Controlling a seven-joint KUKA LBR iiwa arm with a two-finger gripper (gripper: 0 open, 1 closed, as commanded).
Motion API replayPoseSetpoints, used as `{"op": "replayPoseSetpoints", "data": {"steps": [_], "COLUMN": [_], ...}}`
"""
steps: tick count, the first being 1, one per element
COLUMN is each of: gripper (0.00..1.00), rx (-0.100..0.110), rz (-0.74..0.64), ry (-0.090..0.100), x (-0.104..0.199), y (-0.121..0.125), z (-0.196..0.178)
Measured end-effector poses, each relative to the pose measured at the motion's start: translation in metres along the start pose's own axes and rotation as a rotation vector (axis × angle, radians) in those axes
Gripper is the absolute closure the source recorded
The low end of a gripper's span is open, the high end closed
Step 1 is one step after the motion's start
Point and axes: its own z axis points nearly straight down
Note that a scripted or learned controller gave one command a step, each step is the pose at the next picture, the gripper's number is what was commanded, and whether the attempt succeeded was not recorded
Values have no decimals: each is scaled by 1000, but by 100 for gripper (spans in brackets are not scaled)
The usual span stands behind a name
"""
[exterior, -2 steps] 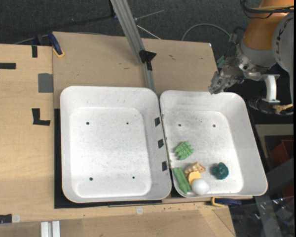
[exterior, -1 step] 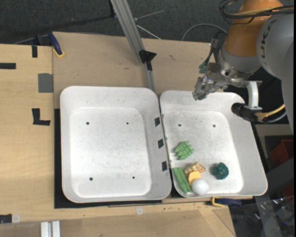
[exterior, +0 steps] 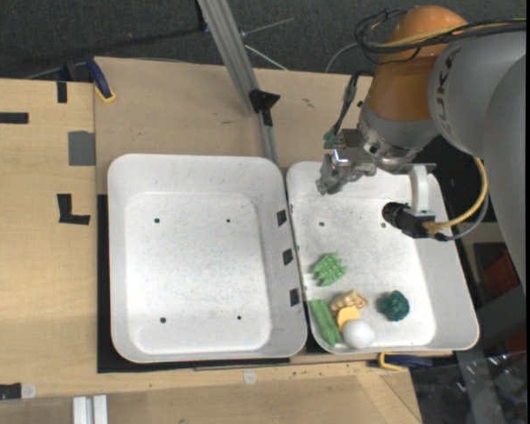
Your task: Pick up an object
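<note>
In the right bin (exterior: 442, 281), several small objects lie near the front: a light green ridged piece (exterior: 329, 268), a green elongated piece (exterior: 324, 321), a tan-and-yellow toy (exterior: 347, 304), a white ball (exterior: 359, 333) and a dark green round object (exterior: 393, 306). My gripper (exterior: 333, 178) hangs over the bin's back left corner, well behind all of them. Nothing shows between its fingers.
The left bin (exterior: 194, 250) sits beside the right one. A grey metal pole (exterior: 234, 56) slants down from the top to the gap between the bins. A black fitting with a yellow cable (exterior: 411, 219) hangs over the right bin's back right.
</note>
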Motion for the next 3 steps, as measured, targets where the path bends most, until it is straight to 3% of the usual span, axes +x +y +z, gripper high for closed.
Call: {"op": "replayPoseSetpoints", "data": {"steps": [1,2,3], "gripper": [100,100,100], "rx": [-1,1,-1], "rz": [0,1,-1], "ry": [0,-1,0], "x": [47,87,129], "y": [-17,-48,-76], "z": [-6,3,-11]}}
